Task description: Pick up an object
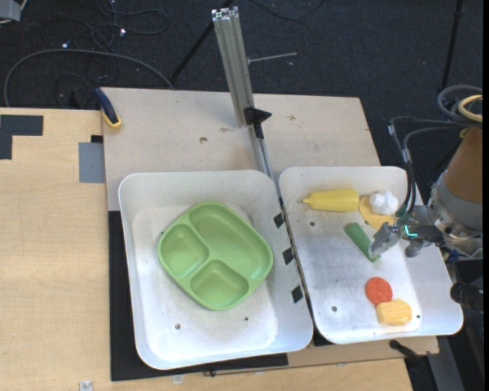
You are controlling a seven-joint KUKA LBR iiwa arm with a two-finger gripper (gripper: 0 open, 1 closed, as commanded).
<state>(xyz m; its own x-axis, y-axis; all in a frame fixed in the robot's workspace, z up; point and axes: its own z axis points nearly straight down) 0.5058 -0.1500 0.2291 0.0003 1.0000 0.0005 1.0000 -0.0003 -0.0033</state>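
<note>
**Gripper low over right bin, next to green piece**

Two white bins side by side on bench. Left bin [147,332]: holds a green tray [215,255] with three compartments, lying flat, slightly rotated. Right bin [342,320]: holds several small items. Yellow bottle [332,200] on its side near the far wall, nozzle pointing left. White ball [382,201] just right of it, touching a yellow piece [377,215] underneath. Green piece [359,239]: flat, elongated, dark green, lying at a slant mid-bin, lower end beside the fingertips. Red disc [378,288] nearer the front, round and flat; orange block [394,312] just below it, close to the front rim.

Arm [464,177] in from the right, orange band at frame edge. Gripper [383,245] low over right bin, at the lower end of green piece. Fingers dark and blurred against it; cannot tell whether spread or closed, nor whether anything is pinched.
</note>
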